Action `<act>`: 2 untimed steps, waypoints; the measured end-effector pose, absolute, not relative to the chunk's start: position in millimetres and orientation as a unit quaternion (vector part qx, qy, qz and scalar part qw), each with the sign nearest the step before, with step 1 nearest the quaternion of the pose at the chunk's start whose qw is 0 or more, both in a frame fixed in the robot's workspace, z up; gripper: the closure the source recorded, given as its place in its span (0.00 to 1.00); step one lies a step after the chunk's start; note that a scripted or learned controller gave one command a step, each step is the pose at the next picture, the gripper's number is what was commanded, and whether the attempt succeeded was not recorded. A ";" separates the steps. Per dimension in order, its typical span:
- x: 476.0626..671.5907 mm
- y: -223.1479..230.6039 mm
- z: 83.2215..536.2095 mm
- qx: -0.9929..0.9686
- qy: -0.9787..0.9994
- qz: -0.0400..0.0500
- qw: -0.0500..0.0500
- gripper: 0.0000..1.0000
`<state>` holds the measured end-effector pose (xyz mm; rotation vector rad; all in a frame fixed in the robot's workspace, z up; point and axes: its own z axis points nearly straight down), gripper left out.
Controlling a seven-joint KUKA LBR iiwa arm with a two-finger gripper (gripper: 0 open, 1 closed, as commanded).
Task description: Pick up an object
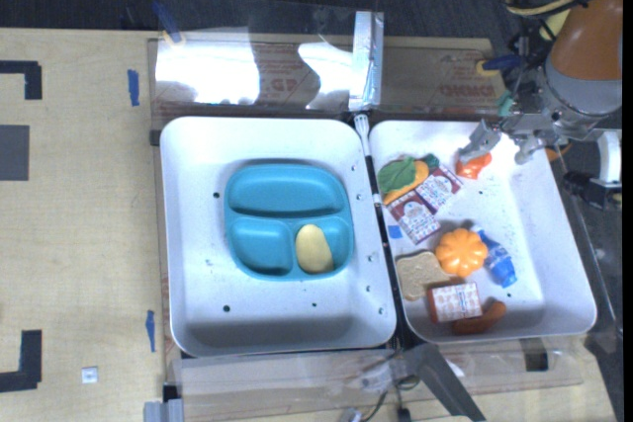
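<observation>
Left bin: it holds one blue tray with three compartments. A yellow lemon lies in the tray's compartment at 5 o'clock. The other two compartments show bare blue.

Right bin: it holds a loose cluster of items. At 11 o'clock of the bin lies a green leaf, touching an orange-yellow piece beside it that I cannot identify. Just at 5 o'clock of the leaf lie two red-and-white packets, overlapping. Near the bin's centre sits an orange pumpkin. A blue bottle lies just at 4 o'clock of the pumpkin. A bread slice lies at 8 o'clock of the pumpkin, touching it. At the bin's 6 o'clock a red labelled can lies on its side, with a brown sausage just beside it along the rim.

My gripper is at the right bin's 12 o'clock, above the rim. A small orange-red object lies just at 8 o'clock of my fingertips; I cannot tell whether it touches them. My fingers stand apart, with white bin floor visible between them, and grip nothing.
</observation>
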<state>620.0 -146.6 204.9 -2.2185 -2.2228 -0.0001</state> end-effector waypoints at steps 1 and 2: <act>621.3 -145.8 216.2 -0.706 -0.708 -0.002 -0.001 1.00; 621.1 -145.8 215.4 -0.706 -0.708 -0.001 -0.001 0.00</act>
